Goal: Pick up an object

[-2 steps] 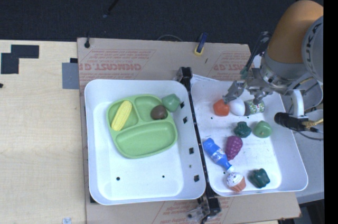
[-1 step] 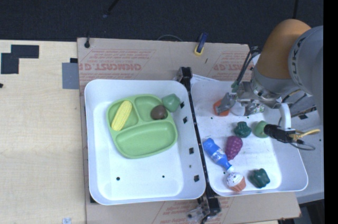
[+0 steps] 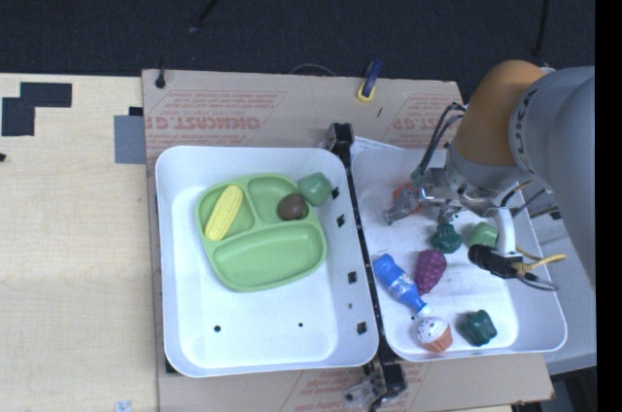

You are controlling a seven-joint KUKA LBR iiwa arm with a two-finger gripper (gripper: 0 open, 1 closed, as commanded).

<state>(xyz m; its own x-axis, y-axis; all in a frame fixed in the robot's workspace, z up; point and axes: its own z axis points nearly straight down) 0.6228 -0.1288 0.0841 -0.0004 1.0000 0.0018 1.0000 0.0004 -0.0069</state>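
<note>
Down in the right bin (image 3: 544,327), the pincer (image 3: 445,223) sits low over a small dark green toy (image 3: 446,239). It looks like it touches the toy, but the arm (image 3: 544,138) hides the tips, so I cannot tell if the pincer is open or closed, or if it grips anything.

Near the dark green toy are a light green piece (image 3: 482,232) and a purple bunch of grapes (image 3: 429,269). A blue bottle (image 3: 397,282) lies just beside the grapes. Lower down are a cupcake toy (image 3: 431,333) and a dark green block (image 3: 477,327).

The left bin (image 3: 185,323) holds a green tray (image 3: 262,257) with three parts. A yellow corn (image 3: 223,211) lies in one part, and a brown ball (image 3: 292,206) lies in another. A light green cube (image 3: 315,188) rests at the tray's edge.
</note>
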